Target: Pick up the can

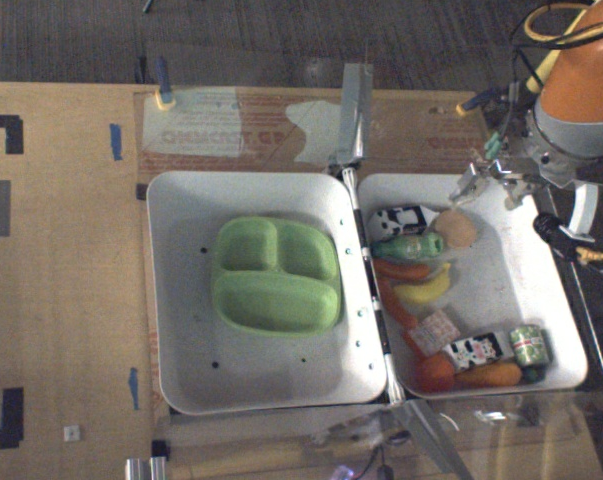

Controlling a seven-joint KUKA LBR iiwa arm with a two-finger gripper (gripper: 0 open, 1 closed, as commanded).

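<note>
On the tan wooden counter (61, 298), the small green-labelled metal can (528, 345) lies ungrasped in the right white bin (566, 308) (near corner), well apart from the empty, open tool (486, 180).

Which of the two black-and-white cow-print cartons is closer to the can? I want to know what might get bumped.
The cow-print carton along the right bin's near edge, just left of the green can. The other carton lies by the divider, beside the green bottle.
</note>
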